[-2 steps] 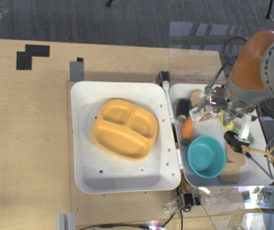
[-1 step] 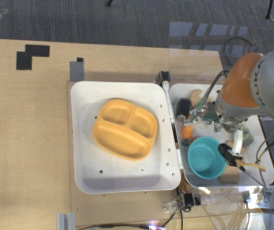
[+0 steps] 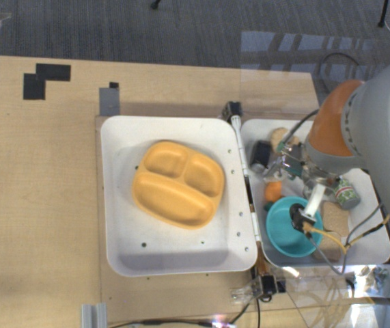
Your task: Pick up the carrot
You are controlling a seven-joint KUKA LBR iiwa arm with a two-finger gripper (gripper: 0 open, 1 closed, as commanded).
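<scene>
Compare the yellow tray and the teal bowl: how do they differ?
The tray is yellow, wide and split into compartments; the bowl is teal, round and smaller. The tray lies in the left bin; the bowl sits in the right bin, partly under the arm. Both face up.

The grey arm (image 3: pixel 386 115) is seen reaching in from the right, its orange band (image 3: pixel 331 125) turned toward the left. The gripper (image 3: pixel 287 161) is carried low at the wrist, pointed leftward; its finger state cannot be made out.

Light wooden bench (image 3: pixel 44 203) under even light, black tape marks (image 3: pixel 44 79) — dark grey carpet (image 3: pixel 249 5) beyond.
</scene>
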